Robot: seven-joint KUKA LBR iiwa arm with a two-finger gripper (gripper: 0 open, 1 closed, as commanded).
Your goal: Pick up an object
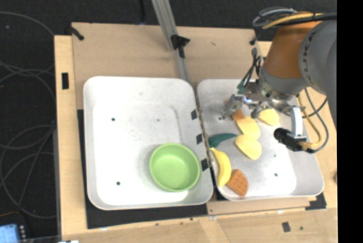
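My gripper (243,105) hangs low over the upper middle of the right bin (283,179), below the orange band of the arm (286,52). Just under it lies a small orange piece (240,118), touching or nearly touching the gripper. Beside that piece are three pale yellow pieces: one (249,129) directly below it, a larger one (249,148) lower down, and one (269,118) to the right. A dark green piece (222,138), a banana (222,165) and an orange waffle-like piece (239,182) lie along the bin's left and front.
The left bin (125,117) holds a green bowl (174,166) at its front right. A slanted metal pole (161,7) rises behind the bins. A black part with cables (286,139) hangs off the arm over the right bin.
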